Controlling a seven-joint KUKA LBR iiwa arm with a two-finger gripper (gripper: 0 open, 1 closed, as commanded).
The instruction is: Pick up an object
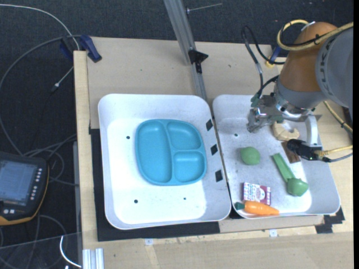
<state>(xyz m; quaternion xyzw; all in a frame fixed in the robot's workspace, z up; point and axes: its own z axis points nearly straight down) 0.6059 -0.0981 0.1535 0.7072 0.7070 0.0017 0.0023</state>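
Dark carpet surrounds my tan counter (151,251), which carries two white bins. From here I see the left bin (112,150) holding a blue divided plate (170,151). Over the right bin (325,195), the arm's hand (259,118) hangs near the far end; I cannot tell its opening. Below lie a green scoop (289,175), a round green ball (250,155), a pink carton (256,192) and an orange carrot (261,208).
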